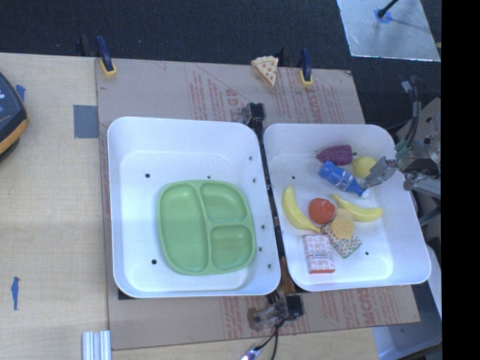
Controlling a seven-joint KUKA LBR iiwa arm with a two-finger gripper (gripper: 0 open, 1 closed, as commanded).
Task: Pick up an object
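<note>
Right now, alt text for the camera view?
The gripper hovers beside a blue bottle in the right bin, amid two bananas, a tomato and a carton. The left bin holds a green tray.

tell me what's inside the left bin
A green divided plate with three compartments lies flat in the left bin. Nothing sits on the plate. Whatever bin floor lies beneath the plate is covered.
</note>
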